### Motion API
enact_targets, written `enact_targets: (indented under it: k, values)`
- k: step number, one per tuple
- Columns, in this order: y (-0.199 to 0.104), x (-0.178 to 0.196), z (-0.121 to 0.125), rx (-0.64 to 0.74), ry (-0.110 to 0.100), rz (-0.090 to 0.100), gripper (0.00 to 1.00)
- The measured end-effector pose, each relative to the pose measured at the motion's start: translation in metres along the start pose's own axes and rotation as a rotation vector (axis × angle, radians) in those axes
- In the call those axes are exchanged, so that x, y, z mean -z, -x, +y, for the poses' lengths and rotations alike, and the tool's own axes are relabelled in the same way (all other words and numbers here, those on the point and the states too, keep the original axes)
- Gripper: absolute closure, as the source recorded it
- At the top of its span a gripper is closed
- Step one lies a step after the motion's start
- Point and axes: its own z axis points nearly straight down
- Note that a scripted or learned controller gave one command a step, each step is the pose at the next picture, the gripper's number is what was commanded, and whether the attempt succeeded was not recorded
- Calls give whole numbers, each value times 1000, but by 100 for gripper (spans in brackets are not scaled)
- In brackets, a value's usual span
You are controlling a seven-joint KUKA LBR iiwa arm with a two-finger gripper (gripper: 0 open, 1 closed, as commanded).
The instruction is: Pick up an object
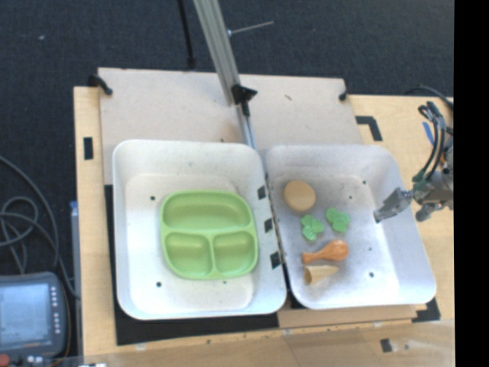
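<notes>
Farthest from the tool, in the left bin [130, 205], lies a green divided plate [208, 233]. Nearer, in the right bin [412, 270], sit the candidates — a round tan piece [299, 195], two small green pieces [325, 224], an orange drumstick-like toy [327, 252] and a cone [319, 273] just below it. The tool [393, 205] hovers at that bin's right rim, well apart from all of them; its opening cannot be told, and nothing shows in it. Best to choose the isolated tan piece — centre over it, then descend straight.
</notes>
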Motion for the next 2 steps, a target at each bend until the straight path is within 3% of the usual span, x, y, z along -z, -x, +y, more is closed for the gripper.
enact_targets:
  k: [1,2]
  values:
    - [0,0,0,-2,0,0,0]
    - [6,-45,-6,-3,-4,0,0]
